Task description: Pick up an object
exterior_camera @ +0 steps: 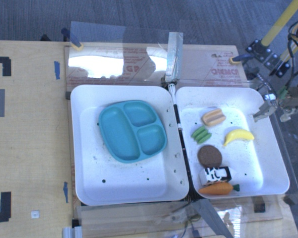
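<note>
The right bin (273, 177) holds several toy foods: a hot dog (213, 117), a green pea pod (200, 134), a yellow banana (238, 136), a round brown patty (209, 155), a small black-and-white piece (217, 173) and an orange carrot (217, 188) against the front wall. My gripper (274, 106) hangs at the right bin's right rim, above and to the right of the banana, partly cut off by the frame's edge. Nothing shows in its grasp.
The left bin (89, 172) bears a teal divided plate (133, 130). A clear panel and a metal post (173, 58) stand behind the bins. A yellow pole (284, 18) with cables slants at the top right. The wooden bench (25, 133) stretches to the left.
</note>
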`<action>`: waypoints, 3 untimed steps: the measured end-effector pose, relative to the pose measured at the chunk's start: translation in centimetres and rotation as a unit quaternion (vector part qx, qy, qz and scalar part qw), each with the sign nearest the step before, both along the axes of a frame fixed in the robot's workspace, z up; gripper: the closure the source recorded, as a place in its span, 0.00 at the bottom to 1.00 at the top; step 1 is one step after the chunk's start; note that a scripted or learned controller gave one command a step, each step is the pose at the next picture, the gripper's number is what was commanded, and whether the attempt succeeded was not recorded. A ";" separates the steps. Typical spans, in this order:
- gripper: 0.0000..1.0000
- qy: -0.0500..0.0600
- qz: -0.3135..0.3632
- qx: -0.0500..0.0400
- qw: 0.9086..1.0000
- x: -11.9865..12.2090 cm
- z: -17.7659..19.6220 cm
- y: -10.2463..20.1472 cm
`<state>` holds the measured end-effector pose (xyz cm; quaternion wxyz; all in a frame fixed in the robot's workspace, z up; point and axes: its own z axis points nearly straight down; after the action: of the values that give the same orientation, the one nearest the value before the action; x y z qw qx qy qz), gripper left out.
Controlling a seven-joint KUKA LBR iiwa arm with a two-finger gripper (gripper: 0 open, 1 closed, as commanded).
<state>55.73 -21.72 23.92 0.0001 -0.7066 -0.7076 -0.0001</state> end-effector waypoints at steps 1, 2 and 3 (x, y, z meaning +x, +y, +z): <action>0.00 0.007 -0.060 0.002 0.998 5.7 -11.1 9.0; 0.00 -0.012 -0.011 -0.002 1.000 3.5 -14.3 11.5; 0.00 -0.011 -0.008 -0.002 1.000 3.2 -14.4 12.3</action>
<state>58.96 -9.41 9.56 -0.0089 -0.7123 -0.7018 -0.0068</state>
